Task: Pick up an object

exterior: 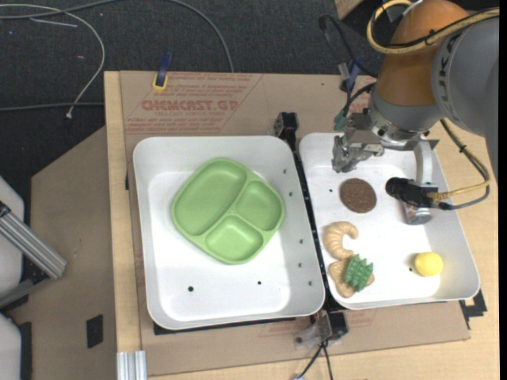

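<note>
Green spiky toy (358, 271) sits on a tan biscuit-like piece (341, 277) at the near-left corner of the right bin (451, 283), closest to the camera. Just behind it, w/ a sliver of white between, a pale curled croissant shape (341, 237) lies along the bin's left edge. Yellow ball (428, 264), small & round, sits near the near-right corner, well apart from the rest. Brown round disc (358, 195), flat & dark, lies approx mid-bin toward the left edge. One small metal can (417, 210) w/ a reddish label is toward the right edge, partly under a black attachment off the arm (444, 54).

Count, right bin: 1 green toy, 1 tan piece, 1 croissant shape, 1 ball, 1 disc, 1 can = 6 items.

Left bin (158, 165): 1 green divided plate (228, 210), three compartments, lying flat about centre, turned at an angle to the bin edges.

Gripper (347, 161) hangs over the far-left corner of the right bin, just behind the disc; nothing seen between its fingers. Whether they are open or closed: can't tell from this angle.

Both bins rest on a cardboard sheet (198, 101) w/ red print.
</note>
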Action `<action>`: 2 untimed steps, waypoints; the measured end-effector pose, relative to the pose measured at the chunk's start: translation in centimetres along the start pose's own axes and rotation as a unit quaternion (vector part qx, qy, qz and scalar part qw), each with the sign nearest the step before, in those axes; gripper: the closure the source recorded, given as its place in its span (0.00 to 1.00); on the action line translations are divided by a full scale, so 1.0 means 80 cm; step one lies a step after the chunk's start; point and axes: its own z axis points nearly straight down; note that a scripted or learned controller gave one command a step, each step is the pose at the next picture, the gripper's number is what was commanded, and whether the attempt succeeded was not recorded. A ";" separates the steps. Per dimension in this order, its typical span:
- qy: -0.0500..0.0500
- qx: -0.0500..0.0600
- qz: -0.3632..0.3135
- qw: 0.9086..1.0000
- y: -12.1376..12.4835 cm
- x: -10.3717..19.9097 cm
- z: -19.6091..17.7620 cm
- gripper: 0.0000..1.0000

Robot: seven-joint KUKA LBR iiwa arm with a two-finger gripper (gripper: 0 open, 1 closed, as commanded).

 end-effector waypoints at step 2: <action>0.000 -0.002 0.000 1.000 0.002 0.134 -0.033 1.00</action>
